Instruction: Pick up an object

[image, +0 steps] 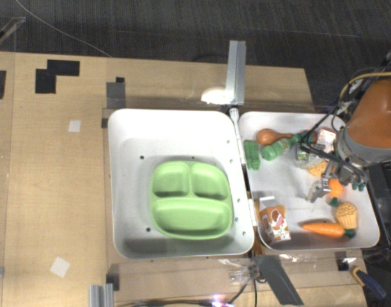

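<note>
The right bin (285, 184) holds several toy foods. A carrot (323, 229) lies near its front edge, with a yellow corn piece (346, 215) just right of it. A small printed carton (275, 222) stands at the front left. At the back lie a brown pear-shaped piece (269, 136) and two green pieces (252, 153) (275, 149). My gripper (321, 189) hangs low over the right side of this bin, beside a small orange piece (336, 187) and just in front of a yellow piece (318, 168). Nothing is visibly between its fingers.
The left bin (128, 171) carries a green divided plate (191, 199). A metal post (236, 72) stands behind the seam between the bins. The arm's orange band (377, 110) and cables (323, 139) overhang the right bin's back right corner.
</note>
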Tool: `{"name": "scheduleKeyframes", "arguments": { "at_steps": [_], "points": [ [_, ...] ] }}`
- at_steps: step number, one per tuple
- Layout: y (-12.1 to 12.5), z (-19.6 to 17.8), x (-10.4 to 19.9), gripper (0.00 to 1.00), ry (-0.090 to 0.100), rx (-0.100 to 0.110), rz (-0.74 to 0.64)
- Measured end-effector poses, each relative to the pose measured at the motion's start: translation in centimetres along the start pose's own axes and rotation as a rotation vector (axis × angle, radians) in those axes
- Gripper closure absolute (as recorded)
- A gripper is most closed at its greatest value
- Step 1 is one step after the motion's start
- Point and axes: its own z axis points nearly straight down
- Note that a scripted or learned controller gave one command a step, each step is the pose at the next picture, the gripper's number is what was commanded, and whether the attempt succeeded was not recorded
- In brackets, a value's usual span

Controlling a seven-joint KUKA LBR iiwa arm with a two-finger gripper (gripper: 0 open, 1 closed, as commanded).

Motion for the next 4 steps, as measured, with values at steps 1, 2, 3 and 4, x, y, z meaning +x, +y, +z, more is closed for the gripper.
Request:
{"name": "scheduleKeyframes", "arguments": {
  "at_steps": [1, 2, 3, 4],
  "points": [
    [-1.2, 0.9, 0.8, 0.00, 0.000, 0.000, 0.001],
    [-0.9, 0.8, 3.8, 0.00, -0.003, 0.001, 0.110],
    [5.9, 0.6, 8.1, 0.00, -0.007, 0.000, -0.054],
    [5.3, 0.6, 8.0, 0.00, -0.010, 0.000, -0.317]
  ]
}}
